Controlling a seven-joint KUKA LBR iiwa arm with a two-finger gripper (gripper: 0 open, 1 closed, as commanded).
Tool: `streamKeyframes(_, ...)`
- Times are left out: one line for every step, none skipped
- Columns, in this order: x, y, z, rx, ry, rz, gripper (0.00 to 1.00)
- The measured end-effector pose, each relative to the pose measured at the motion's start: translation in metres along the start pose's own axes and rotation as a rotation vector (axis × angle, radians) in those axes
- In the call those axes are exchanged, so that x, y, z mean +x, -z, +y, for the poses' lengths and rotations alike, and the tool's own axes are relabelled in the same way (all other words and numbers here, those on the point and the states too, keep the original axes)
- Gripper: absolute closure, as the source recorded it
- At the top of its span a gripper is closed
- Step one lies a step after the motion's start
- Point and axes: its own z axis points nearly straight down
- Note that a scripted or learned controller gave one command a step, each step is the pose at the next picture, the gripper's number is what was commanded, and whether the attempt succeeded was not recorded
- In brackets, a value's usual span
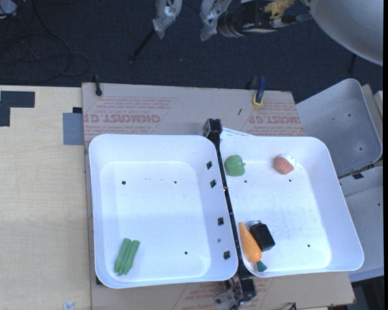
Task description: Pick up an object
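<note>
2 shallow white bins sit side by side on the worktop [32, 192]. The left bin [107, 157] holds a green bean pod [127, 256] at its 7 o'clock corner. The right bin [323, 192] holds a green pepper [235, 165] at 10 o'clock, a salmon-pink piece [283, 165] at 12 o'clock, and an orange carrot [249, 243] touching a black block [261, 235] at 7 o'clock. The tool [186, 17] hangs at the view's 12 o'clock, well apart from both bins, its 2 fingers spread wide with nothing between them.
</note>
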Motion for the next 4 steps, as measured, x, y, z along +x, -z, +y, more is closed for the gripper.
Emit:
streamKeyframes(0.002,0.010,0.000,-0.006,0.006,0.001,1.00)
streamKeyframes(0.004,0.019,0.001,-0.014,0.010,0.003,1.00)
streamKeyframes(0.004,0.018,0.001,-0.013,0.010,0.003,0.00)
streamKeyframes(0.006,0.028,0.001,-0.025,0.015,0.005,1.00)
